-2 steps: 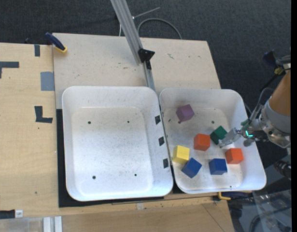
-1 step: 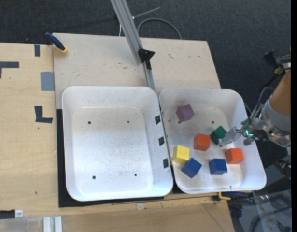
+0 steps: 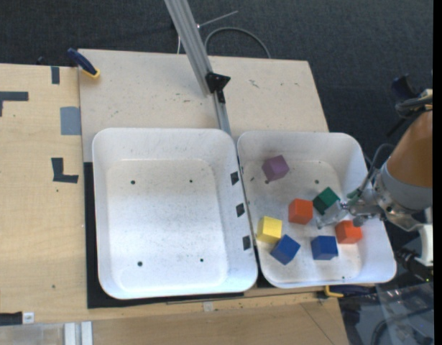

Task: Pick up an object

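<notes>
The right bin (image 3: pixel 350 149) holds several small cubes. A purple cube (image 3: pixel 276 167) lies toward the back. An orange cube (image 3: pixel 300 210) and a green cube (image 3: pixel 325 199) sit mid-bin. At the front are a yellow cube (image 3: pixel 270 228), two blue cubes (image 3: pixel 284 249) (image 3: pixel 324 247) and an orange-red cube (image 3: pixel 348 231). My gripper (image 3: pixel 338 215) is down inside this bin, reaching in from the right. It sits between the green cube and the orange-red cube, close to both. Whether it touches either is unclear.
The left bin (image 3: pixel 106 192) stands beside the right one, sharing a middle wall. A slanted metal rail (image 3: pixel 195 42) runs from the top down to the bins' junction. A blue-and-yellow tool (image 3: pixel 83 62) lies at the bench's back left corner.
</notes>
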Controlling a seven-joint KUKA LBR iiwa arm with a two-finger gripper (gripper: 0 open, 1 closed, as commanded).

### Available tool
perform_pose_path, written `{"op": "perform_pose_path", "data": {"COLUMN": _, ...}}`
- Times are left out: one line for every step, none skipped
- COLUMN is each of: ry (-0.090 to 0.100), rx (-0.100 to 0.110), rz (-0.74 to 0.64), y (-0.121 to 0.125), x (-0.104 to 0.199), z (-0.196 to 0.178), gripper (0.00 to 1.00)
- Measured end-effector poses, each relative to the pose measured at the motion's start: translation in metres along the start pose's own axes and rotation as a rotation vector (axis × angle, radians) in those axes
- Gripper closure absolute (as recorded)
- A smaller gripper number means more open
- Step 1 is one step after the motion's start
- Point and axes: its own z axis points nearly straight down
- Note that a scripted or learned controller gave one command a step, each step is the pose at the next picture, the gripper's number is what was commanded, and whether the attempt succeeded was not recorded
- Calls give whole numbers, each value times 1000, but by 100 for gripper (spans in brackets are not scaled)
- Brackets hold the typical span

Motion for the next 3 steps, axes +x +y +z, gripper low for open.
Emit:
{"op": "perform_pose_path", "data": {"ry": -11, "rx": -27, "rz": -1, "y": 6, "x": 0, "z": 36, "gripper": 0}}
{"op": "perform_pose_path", "data": {"ry": -15, "rx": -32, "rz": 0, "y": 9, "x": -2, "z": 41, "gripper": 0}}
{"op": "perform_pose_path", "data": {"ry": -16, "rx": -34, "rz": 0, "y": 10, "x": -2, "z": 32, "gripper": 100}}
